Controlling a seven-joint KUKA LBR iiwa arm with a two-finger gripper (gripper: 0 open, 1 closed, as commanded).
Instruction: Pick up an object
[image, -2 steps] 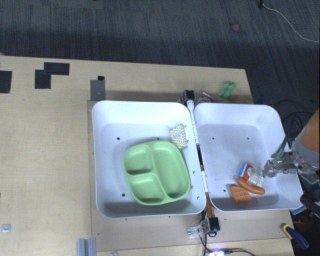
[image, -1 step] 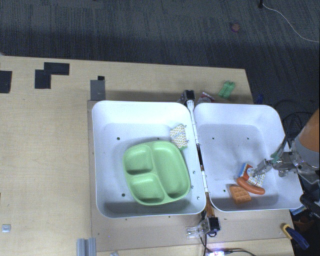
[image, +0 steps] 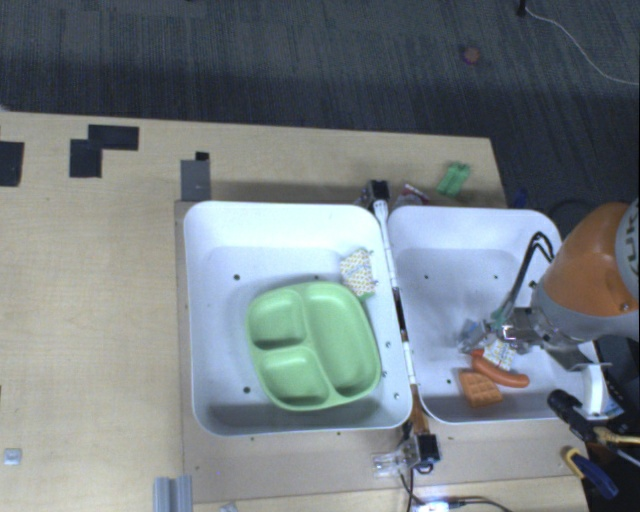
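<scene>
A: Surface first. What carries the bins?

B: A pale wood bench, with black square marks near its upper left corner. Beyond its far edge lies dark grey carpet; a thin white cable crosses the carpet at upper right. A small green object lies on the bench just behind the right bin.

A: Bins?

B: Two shallow white bins side by side, touching along the middle seam. The left bin holds a green divided plate with three compartments, tilted slightly, sitting toward the near right of the bin. A small patterned scrap rests just beyond the plate's far right corner, against the bin wall.

A: Right bin?

B: The right bin has its things in the near right part: a red-orange sausage-shaped piece and, just in front of it, an orange waffle-like square. The two are touching or nearly so.

A: Arm pose?

B: The arm enters from the right, orange band over the bin's right edge, wrist angled down and to the left. The gripper sits low in the right bin, directly above the sausage piece.

A: Fingers?

B: Cannot tell. The tip is a blur of metal and cable; the gap between the fingers is unreadable, and nothing is visibly held.
</scene>
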